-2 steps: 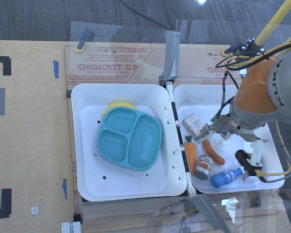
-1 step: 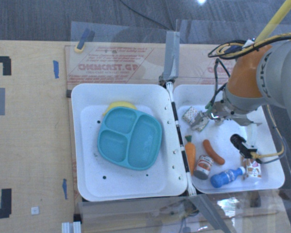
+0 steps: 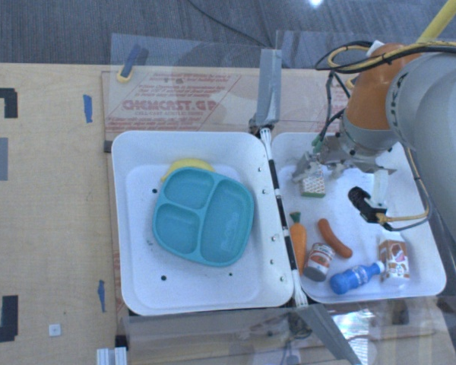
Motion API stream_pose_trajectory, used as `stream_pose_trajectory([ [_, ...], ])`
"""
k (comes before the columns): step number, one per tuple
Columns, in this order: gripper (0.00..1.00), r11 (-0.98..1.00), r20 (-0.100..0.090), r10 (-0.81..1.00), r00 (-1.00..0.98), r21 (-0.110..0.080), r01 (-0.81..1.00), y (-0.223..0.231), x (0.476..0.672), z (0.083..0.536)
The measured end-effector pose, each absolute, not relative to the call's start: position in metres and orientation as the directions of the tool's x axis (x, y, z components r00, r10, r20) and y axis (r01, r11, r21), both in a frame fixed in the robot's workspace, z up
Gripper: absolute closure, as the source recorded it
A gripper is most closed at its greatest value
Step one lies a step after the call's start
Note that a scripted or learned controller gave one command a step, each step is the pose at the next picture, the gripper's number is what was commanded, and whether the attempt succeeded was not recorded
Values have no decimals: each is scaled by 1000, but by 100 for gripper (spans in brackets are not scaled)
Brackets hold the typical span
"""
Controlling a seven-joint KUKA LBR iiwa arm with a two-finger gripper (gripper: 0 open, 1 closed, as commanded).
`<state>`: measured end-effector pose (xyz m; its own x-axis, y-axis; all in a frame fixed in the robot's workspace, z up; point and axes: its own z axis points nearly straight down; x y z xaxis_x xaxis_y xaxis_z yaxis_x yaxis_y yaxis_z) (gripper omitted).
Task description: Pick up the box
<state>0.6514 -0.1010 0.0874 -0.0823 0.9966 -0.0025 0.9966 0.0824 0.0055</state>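
While the pincer [image 3: 313,167] grips it, the small box [image 3: 314,182] shows a pale patterned face.

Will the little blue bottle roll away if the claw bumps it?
Probably, yes. The bottle lies on its side and looks round, so a nudge could send it rolling across the bin's smooth floor. It likely wouldn't get far: the can and the carton sit close on either side. It looks like small plastic, so probably light and easy to knock.

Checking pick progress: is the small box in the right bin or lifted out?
Cannot tell whether lifted. The box shows over the right bin, right below the gripper, whose grip is unclear.
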Motion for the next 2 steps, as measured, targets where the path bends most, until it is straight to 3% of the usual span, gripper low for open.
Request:
stream_pose_trajectory([
  [1, 100, 86, -4, 996, -85, 10, 996, -100, 653, 99],
  [2, 100, 83, -1, 997, -83, 4, 997, -64, 615, 220],
])
